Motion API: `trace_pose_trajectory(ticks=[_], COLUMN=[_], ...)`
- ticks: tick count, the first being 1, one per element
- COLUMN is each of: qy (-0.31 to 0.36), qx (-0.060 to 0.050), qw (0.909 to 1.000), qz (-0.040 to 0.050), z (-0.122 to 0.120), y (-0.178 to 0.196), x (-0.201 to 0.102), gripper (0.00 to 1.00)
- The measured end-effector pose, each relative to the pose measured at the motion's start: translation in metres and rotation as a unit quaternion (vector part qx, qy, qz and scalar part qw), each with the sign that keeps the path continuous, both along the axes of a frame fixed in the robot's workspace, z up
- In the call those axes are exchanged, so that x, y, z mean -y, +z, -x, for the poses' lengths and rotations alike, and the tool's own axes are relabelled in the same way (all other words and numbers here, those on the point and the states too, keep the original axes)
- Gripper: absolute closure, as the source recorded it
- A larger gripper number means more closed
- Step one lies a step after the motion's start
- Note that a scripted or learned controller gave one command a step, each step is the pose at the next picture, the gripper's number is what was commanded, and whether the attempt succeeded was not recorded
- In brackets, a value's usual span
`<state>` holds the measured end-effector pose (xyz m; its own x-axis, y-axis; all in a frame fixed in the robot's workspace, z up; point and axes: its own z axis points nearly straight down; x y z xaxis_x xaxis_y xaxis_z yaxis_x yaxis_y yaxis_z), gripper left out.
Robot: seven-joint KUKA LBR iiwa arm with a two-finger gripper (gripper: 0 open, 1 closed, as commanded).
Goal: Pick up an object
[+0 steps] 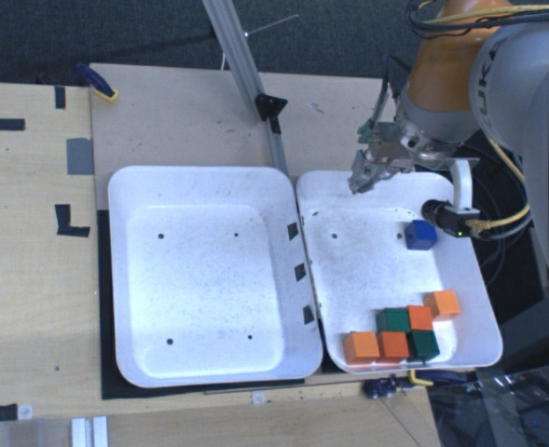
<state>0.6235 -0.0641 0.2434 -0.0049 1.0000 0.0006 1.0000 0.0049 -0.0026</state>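
My gripper (360, 183) hangs over the far left corner of the right bin (367, 259), with nothing visible between its fingers. A blue block (420, 236) lies by itself near the right wall of that bin, to the right of and nearer than the gripper. Along the bin's near edge sits a cluster of orange blocks (361, 345) and green blocks (394, 319), with one more orange block (442, 303) at the right.
The left bin (199, 268) stands beside the right one, their walls touching in the middle. A slanted metal bar (241, 54) runs from the top down to the bins' far junction. Tape marks lie on the bench at left.
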Motion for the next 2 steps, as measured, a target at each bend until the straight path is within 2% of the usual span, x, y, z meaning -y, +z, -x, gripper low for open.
trace_pose_trajectory(ticks=[1,2], qy=[0.001,0.0], qx=[0.0,-0.001], qw=[1.0,1.0], qz=[-0.0006,-0.0001], z=[0.01,0.034], y=[0.006,-0.005], x=[-0.049,-0.094], gripper=[1.0,1.0])
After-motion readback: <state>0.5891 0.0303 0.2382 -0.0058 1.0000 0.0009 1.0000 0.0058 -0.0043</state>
